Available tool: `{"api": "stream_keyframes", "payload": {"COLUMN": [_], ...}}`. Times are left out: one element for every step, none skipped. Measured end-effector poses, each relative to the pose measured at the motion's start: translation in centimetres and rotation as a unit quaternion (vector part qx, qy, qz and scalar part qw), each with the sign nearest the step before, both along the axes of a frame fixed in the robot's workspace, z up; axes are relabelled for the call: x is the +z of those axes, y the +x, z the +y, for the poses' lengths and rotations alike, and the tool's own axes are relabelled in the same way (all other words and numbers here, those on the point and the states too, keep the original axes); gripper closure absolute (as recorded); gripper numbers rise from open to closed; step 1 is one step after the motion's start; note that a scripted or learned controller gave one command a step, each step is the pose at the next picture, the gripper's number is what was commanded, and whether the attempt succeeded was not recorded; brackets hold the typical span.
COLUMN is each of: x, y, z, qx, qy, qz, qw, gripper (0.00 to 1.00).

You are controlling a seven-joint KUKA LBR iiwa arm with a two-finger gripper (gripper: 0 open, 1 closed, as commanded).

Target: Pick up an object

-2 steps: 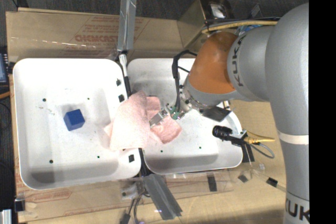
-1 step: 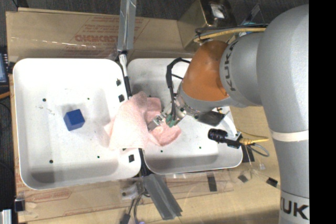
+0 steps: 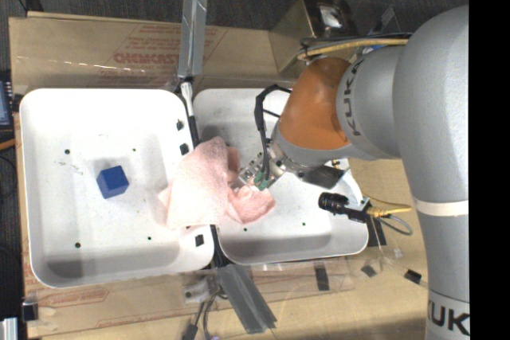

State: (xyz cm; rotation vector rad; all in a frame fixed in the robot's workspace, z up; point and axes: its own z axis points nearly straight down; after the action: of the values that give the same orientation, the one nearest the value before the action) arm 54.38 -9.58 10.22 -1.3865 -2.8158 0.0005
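A pink cloth (image 3: pixel 203 187) lies crumpled across the divider between the two bins, its left part hanging into the left bin and its right part in the right bin (image 3: pixel 275 239). My gripper (image 3: pixel 256 177) is low in the right bin, right at the cloth's right edge, touching the folds. A blue cube (image 3: pixel 113 181) sits in the middle of the left bin (image 3: pixel 48 123), well away from the gripper.
The arm's orange band and grey body cover the right half of the right bin. A grey metal bar (image 3: pixel 191 36) stands behind the bins' divider. Cardboard (image 3: pixel 88 48) lies under and behind the bins.
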Motion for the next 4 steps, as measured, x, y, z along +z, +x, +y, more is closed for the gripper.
{"api": "stream_keyframes", "payload": {"x": [6.5,9.1,8.9,8.9], "y": [-2.5,-6.1,4.9,4.9], "z": [-2.9,-4.3,-9.0,-9.0], "qx": [-0.168,0.005,0.002,0.002], "qy": [-0.0009,0.0001,-0.0003,-0.0004], "qz": [0.000,0.000,-0.001,-0.001], "qw": [0.9858,1.0000,1.0000,1.0000], "gripper": [1.00,1.00,1.00,0.00]}}
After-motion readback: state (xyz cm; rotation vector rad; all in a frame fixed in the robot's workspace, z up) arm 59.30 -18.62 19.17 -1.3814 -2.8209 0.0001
